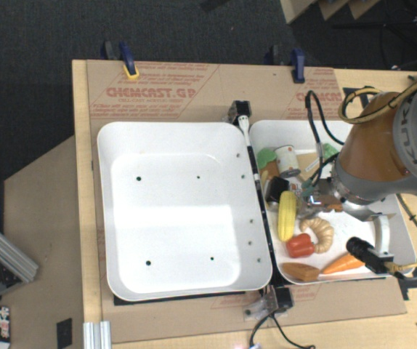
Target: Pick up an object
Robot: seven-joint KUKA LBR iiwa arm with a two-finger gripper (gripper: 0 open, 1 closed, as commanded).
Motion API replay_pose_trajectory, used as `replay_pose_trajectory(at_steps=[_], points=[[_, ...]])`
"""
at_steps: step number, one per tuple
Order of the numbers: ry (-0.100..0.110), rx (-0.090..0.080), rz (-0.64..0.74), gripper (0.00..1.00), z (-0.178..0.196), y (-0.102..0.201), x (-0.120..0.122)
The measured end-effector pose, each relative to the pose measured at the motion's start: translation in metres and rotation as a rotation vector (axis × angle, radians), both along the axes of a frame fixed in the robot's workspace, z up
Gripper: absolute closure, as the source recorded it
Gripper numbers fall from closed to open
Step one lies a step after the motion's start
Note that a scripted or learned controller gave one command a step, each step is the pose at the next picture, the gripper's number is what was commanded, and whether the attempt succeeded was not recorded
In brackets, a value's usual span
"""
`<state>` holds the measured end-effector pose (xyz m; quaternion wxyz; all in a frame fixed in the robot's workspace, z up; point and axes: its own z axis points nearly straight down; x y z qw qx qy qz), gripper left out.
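Two shallow white plastic bins sit side by side on the tan bench (pixel 194 86), their inner walls touching. The left bin (pixel 121 195) shows a bare white floor with a few small dark dots. The right bin (pixel 266 133) holds a crowded heap of small objects: a long yellow banana-like piece (pixel 287 214) lying lengthwise near the bin's left wall, a red rounded block (pixel 300 246) just below it, a tan curved ring-shaped thing (pixel 323 231) touching the red block, an orange carrot (pixel 341 264) along the near wall, a brown flat spoon-like piece (pixel 299 271) beside it, a white cylinder (pixel 287 158) further back, and a green item (pixel 267 156) next to that.

The grey and orange arm (pixel 375 155) reaches down over the right bin. The claw (pixel 315 199) sits low among the objects, just right of the yellow piece; whether it is wide, narrow or gripping anything I cannot tell, since the wrist hides that area.
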<state>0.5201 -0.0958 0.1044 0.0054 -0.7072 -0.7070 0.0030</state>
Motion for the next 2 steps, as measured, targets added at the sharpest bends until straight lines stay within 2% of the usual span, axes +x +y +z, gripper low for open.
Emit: replay_pose_trajectory(at_steps=[1,2], points=[[-0.026,-0.003,0.010,1.00,0.086,0.075,0.083],[-0.005,-0.001,0.003,1.00,0.080,0.107,0.026]])
